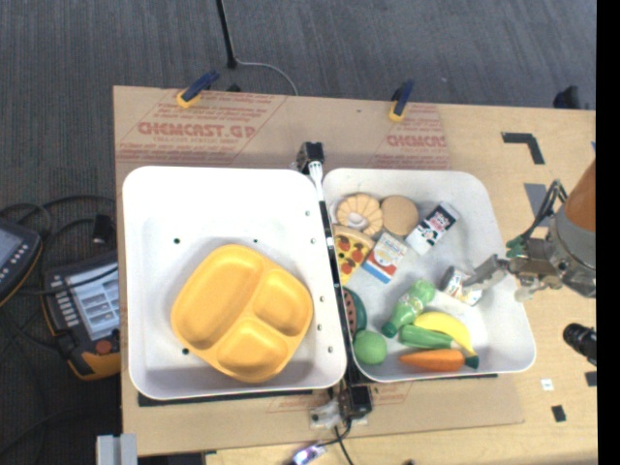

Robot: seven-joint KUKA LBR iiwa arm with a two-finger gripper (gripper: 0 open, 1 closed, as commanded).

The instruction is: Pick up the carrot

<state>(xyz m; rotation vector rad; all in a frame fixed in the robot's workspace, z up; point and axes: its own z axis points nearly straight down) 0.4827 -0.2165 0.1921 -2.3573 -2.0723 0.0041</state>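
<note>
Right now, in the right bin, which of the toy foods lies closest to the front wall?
The carrot: orange, lying flat along the right bin's front wall. The banana sits just behind it, and the green ball lies to its left.

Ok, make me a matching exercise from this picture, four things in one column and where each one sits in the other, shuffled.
Things:
1. carrot
2. yellow divided plate
3. gripper
4. milk carton

Places:
A. in the left bin
B. along the right bin's near edge, below the banana
C. upper part of the right bin, right of the round cookie
D. over the right bin's right side

Pairs: 1-B, 2-A, 3-D, 4-C
</note>
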